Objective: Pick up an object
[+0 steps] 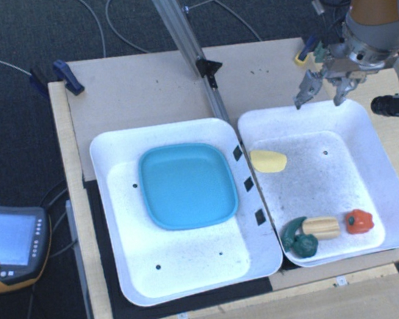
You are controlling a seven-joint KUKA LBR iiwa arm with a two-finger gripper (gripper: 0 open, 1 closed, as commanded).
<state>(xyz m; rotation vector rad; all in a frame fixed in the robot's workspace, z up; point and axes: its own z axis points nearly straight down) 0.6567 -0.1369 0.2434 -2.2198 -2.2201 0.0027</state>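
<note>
My gripper (321, 95) hangs over the far rim of the right bin (374, 138), fingers spread open with nothing between them. In that bin a yellow piece (268, 160) lies near the left wall. Along the near wall sit a dark green toy vegetable (299, 238), a tan cylinder (321, 228) touching it, and a red toy pepper (358, 221). The left bin (121, 204) holds a turquoise square plate (188, 185). All these objects lie well below and to the left of the gripper in the view.
A metal post (183, 27) slants up from between the bins' far ends. Blue clamps (67, 76) sit on the bench's far edge. A teach pendant (8, 243) lies on the floor at left. Cables run across the dark carpet behind.
</note>
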